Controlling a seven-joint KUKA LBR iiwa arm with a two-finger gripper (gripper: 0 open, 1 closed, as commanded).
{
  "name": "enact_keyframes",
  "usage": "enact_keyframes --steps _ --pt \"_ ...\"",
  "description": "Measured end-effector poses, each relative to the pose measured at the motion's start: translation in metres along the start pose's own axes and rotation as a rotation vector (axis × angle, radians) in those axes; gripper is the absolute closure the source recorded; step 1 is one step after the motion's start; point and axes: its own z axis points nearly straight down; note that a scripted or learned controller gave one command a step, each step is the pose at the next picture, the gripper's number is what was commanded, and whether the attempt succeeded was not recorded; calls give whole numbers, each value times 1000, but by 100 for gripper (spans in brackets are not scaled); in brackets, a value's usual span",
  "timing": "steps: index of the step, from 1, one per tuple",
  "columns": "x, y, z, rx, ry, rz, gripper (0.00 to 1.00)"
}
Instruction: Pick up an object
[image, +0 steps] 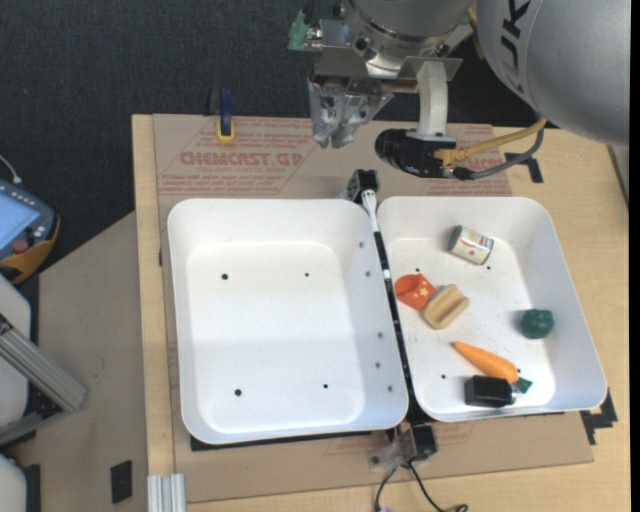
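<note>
The pincer (335, 135) hangs over the far side of the counter (90, 330), above a cardboard sheet (265, 160) with red print, just beyond the seam where the 2 bins meet. It is well apart from everything in the bins. Whether it is open or shut I cannot tell from this angle.

All 6 things to pick from lie in the right bin (565, 265). A small white box (470, 244) with a yellow patch lies near the far wall. Nearer the seam is a red piece (412, 290), and a tan bun (445, 306) lies just beside it, touching or nearly so. A green ball (536, 322) lies alone toward the right wall. A carrot (485, 358) lies at a slant in the near part, its green end pointing to the near right corner. A black block (488, 391) lies just in front of the carrot, by the near wall.

The left bin (265, 320) shows 4 small dark holes in its floor. A black clip (362, 183) sits at the far end of the seam. A blue and yellow clamp (225, 115) stands at the far left edge of the cardboard.
</note>
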Motion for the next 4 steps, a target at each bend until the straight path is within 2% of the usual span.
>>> enact_keyframes --steps 1,2,4 --pt "56 -23 -50 -21 9 -12 100" --pt "52 -47 -109 -24 9 -7 100" --pt "52 -10 -112 -19 5 -4 100"
